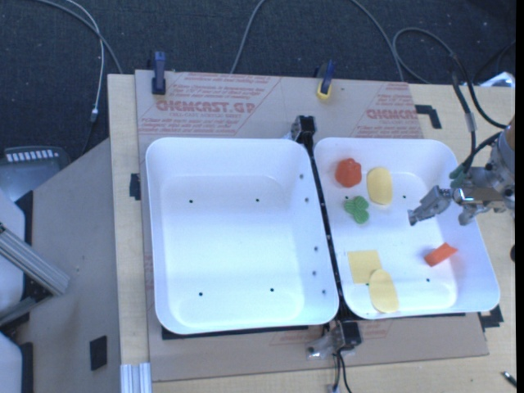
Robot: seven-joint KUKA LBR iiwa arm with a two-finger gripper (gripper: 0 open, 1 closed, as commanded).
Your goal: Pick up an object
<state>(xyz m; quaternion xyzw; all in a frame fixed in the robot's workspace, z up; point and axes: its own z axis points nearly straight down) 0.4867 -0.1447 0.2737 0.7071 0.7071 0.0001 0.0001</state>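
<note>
**Ana:** Over at the right edge of the frame, the gripper (pixel 446 205) hangs above the right bin (pixel 475 293), with nothing between its fingers that I can see. One finger points left and down toward the bin floor; I cannot tell how wide the claw stands from this slant.

**Ben:** So no pick yet. What is there to take?

**Ana:** Six things, all in the right bin. An orange piece (pixel 440 255) lies lower right, just below the gripper and nearest to it. A yellow oval (pixel 379 185) sits upper middle, with a red piece (pixel 349 172) just to its left and a small green piece (pixel 357 210) below that one. Along the bottom, a yellow square (pixel 363 264) touches a second yellow oval (pixel 383 291). The left bin (pixel 164 219) holds none of them.

**Ben:** Which step would you call this?

**Ana:** The approach, I judge: the arm is over the bin, not yet down on anything.

**Ben:** And next?

**Ana:** Choose a target and centre over it. The orange piece looks the easiest (it lies alone, well apart from the rest, though near the bin's right wall). The claw must straddle it, descend to the floor, then close. The yellow pair at the bottom would be harder, since they touch.
</note>
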